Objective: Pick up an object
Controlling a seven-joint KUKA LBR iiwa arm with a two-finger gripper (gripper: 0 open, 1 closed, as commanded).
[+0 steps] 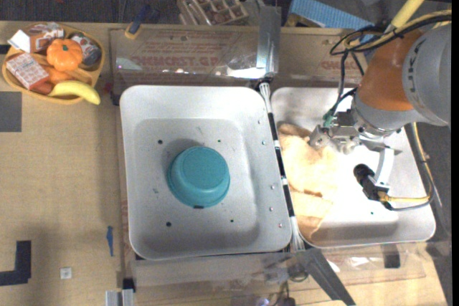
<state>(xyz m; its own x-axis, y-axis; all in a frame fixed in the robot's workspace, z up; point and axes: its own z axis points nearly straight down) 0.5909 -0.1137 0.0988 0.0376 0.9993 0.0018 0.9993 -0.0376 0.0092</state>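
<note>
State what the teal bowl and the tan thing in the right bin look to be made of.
Teal bowl: likely plastic, one even matte colour, smooth moulded rim. Tan thing: probably soft cloth or paper, since it lies flat, rumpled and irregular; the view leaves that open.

A smooth, matt teal plastic is seen on the bowl. The bins are moulded in white plastic with a faint sheen. The worktop is surfaced in matt, pale wood, and the cloth looks soft and crumpled.
</note>
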